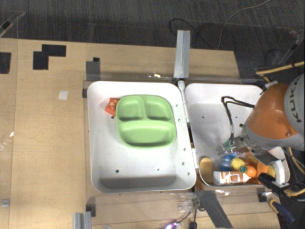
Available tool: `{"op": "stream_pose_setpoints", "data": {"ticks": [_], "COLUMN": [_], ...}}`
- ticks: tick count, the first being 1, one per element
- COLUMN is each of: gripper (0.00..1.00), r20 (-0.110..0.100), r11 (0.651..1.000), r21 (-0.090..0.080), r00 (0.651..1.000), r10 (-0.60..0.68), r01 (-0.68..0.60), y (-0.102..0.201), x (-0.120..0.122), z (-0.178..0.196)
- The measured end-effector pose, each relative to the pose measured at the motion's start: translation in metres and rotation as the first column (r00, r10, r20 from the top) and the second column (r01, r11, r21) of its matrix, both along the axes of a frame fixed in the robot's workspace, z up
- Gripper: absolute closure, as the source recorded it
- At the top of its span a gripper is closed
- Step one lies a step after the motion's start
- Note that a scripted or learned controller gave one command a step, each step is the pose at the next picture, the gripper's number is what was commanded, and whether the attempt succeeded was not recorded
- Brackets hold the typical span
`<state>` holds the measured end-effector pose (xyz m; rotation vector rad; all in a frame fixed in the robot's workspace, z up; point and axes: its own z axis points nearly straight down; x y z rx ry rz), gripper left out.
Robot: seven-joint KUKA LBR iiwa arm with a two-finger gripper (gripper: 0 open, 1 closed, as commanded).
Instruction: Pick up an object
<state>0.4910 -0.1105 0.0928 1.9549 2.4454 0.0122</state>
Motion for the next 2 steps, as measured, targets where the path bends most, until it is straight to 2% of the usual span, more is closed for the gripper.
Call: {"op": "stream_pose_setpoints", "data": {"ticks": [1,2], "gripper": [1.0,1.0], "r20": [-0.008,-0.01], "r11": [0.997,0.972], "r21": [0.001,0.001], "r00": [0.997,0.971], "r10": [-0.079,-0.237], "r01": [0.079,0.237], "y": [0.062,0.057], "x": [0.04,0.08], "z": [0.093,0.141]}}
